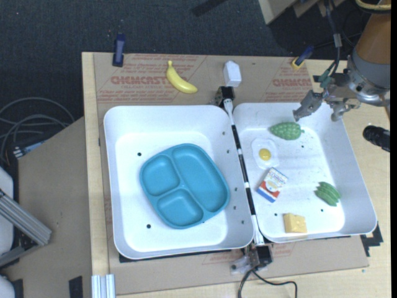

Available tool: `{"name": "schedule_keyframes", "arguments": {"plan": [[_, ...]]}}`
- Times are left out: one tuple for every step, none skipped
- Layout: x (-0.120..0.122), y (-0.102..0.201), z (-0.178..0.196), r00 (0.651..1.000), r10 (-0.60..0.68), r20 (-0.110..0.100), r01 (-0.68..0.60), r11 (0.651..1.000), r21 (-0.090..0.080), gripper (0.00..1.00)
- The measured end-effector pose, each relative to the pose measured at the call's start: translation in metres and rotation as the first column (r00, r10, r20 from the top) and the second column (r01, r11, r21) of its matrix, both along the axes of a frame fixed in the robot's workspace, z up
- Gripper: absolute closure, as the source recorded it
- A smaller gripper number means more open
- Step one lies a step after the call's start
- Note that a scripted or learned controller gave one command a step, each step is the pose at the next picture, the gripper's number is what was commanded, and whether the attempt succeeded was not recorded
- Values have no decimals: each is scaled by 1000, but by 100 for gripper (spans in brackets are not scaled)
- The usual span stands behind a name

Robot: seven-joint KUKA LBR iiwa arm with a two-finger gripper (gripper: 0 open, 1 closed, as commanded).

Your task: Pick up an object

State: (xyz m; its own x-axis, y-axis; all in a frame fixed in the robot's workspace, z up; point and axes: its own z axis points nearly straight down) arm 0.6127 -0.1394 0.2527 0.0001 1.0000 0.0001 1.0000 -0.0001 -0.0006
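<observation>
The gripper (322,107) hangs over the far edge of the right-hand bin (356,166), its two fingers spread apart with nothing between them. Just below and to the left of it, near that bin's back wall, lies a bumpy green piece of toy food (286,130), the closest thing to the fingers but not touching them. Further toward the front of the same bin sit a toy fried egg (265,154), a small red, white and blue carton (272,185), a second green vegetable (327,193) by the right wall, and a yellow cheese wedge (295,223). The left-hand bin (121,166) holds a blue divided plate (182,185). Out on the table (93,135), beyond the bins, rests a toy banana (180,79).
</observation>
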Motion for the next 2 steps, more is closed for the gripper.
{"name": "schedule_keyframes", "arguments": {"plan": [[-31, 43, -82, 1000, 1, -1, -1, 1000, 0, 0], [-44, 47, -168, 1000, 0, -1, 0, 1000, 1, 0]]}}
